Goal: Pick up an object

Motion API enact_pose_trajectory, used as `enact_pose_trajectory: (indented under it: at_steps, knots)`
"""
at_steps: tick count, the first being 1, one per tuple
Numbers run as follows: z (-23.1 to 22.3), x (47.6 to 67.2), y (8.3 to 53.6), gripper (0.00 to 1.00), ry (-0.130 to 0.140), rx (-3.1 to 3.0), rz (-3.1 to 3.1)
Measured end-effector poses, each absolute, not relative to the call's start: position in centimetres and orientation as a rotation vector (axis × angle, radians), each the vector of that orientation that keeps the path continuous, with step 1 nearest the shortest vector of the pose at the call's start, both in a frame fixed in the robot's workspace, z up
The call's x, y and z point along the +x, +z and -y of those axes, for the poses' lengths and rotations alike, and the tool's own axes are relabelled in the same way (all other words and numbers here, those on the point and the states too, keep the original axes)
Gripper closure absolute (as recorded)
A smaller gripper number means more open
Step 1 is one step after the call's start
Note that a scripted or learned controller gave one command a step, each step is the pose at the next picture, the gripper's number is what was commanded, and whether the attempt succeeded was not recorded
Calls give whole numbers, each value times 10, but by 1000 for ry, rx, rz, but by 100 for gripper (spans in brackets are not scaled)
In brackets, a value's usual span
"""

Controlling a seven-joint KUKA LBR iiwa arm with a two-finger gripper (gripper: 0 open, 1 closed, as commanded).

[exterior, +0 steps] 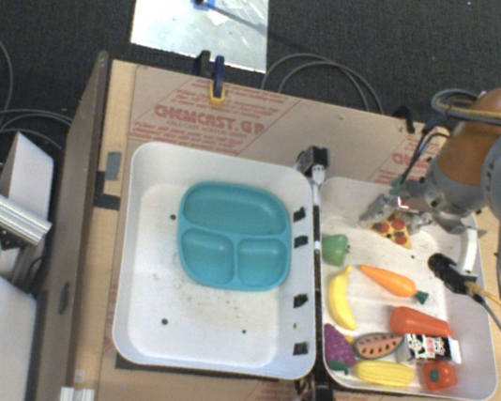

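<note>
Corn [383,372] lies yellow at right bin's [487,370] near rim. Pizza slice [392,230], small orange wedge with red dots, lies flat at bin's far end, just under gripper [398,206]; grip state cannot tell. Carrot [389,281] nearby.

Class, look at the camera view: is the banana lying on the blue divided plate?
No, the banana lies in the right bin, while the blue plate sits in the left bin.

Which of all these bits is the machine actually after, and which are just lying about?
Part of the job:
gripper
pizza slice beside it
carrot
banana
corn cob
tomato

Just lying about:
blue divided plate in the left bin
clamp on the cardboard
</note>
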State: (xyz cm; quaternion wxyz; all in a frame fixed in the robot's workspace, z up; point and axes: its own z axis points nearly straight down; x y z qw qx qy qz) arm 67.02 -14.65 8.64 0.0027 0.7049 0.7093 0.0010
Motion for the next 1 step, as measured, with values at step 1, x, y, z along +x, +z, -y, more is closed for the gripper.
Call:
enact_pose_trajectory:
  at_steps: [1]
  knots:
    - [148, 669, 97, 100, -6, 2218, -2232]
